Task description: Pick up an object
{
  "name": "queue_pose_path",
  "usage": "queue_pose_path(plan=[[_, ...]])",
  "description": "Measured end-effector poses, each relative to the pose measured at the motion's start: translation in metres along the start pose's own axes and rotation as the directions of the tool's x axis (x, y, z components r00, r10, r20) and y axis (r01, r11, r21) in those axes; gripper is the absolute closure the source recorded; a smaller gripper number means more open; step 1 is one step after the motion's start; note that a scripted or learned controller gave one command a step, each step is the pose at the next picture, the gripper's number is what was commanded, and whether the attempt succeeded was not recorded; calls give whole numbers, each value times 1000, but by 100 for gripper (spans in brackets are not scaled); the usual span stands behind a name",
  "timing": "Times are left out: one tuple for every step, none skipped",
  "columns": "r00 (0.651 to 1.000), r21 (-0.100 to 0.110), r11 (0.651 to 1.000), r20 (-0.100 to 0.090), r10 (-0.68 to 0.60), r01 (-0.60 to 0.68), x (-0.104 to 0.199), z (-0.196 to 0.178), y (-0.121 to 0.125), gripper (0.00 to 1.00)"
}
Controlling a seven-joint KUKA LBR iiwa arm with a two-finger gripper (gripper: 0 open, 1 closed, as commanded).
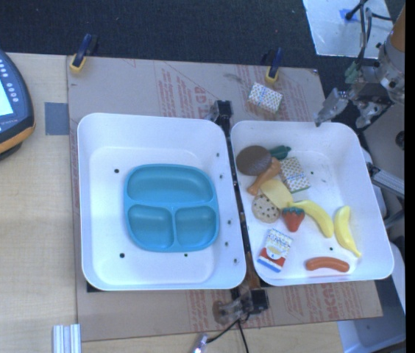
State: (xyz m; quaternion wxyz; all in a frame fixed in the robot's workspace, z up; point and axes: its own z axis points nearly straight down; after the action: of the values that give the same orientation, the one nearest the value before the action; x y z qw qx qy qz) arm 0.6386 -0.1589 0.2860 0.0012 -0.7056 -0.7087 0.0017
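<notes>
Above the right bin's (369,190) far corner, the metal end effector (343,103) seems spread, empty.

left shallow bin (97,197): white | sectioned plastic plate (171,206): light blue | right shallow bin (369,219): white | two curved toy bananas (346,230): yellow | toy sausage (327,265): red-orange | round cookie (265,210): tan, dark-speckled | toy strawberry (292,218): red, green top | small box (265,97): white-and-yellow checked | surface (16,219): pale wood
</notes>
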Motion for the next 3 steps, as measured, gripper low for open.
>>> queue_pose_path(plan=[[1000,2,1000,0,-1,1,22,99,-87,0],[1000,-5,1000,0,-1,1,43,193,-146,0],[1000,0,1000,-1,-3,3,52,195,-112,0]])
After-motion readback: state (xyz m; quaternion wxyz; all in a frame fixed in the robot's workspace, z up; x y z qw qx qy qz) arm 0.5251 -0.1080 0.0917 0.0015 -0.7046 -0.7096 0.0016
